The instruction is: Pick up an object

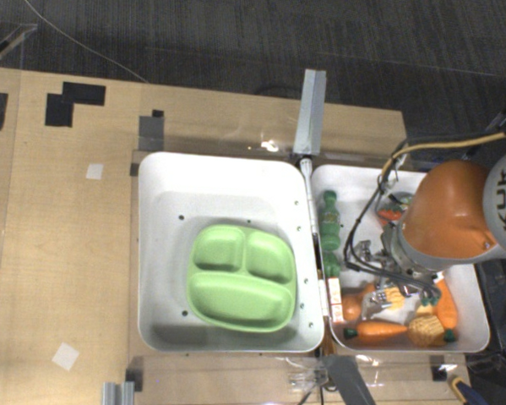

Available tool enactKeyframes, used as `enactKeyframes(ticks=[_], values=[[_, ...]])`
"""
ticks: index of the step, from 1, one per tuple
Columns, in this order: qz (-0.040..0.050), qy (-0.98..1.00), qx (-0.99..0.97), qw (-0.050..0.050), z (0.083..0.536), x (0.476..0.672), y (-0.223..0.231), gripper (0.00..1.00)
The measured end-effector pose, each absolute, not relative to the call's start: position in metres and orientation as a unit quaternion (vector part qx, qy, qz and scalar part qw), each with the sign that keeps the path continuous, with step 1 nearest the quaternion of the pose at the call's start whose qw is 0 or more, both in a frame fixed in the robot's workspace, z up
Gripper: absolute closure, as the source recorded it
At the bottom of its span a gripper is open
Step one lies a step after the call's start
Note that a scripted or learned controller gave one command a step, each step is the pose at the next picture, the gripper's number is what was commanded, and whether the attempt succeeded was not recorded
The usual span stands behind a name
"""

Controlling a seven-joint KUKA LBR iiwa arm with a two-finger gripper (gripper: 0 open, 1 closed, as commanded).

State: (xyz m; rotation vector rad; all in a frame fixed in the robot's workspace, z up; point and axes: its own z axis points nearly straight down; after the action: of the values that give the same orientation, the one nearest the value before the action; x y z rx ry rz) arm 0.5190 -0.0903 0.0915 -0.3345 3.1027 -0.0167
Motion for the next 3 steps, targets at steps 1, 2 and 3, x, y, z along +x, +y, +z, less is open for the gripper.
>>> enactKeyframes(ticks=[1, 2, 3], values=[[-0.0017, 0.984, -0.179, 0.008, 0.090, 0.564, -0.107, 0.00], [-0.0038, 0.983, -0.180, 0.016, 0.105, 0.569, -0.106, 1.00], [-0.0008, 0.999, -0.039, 0.008, 0.229, 0.626, -0.111, 1.00]])
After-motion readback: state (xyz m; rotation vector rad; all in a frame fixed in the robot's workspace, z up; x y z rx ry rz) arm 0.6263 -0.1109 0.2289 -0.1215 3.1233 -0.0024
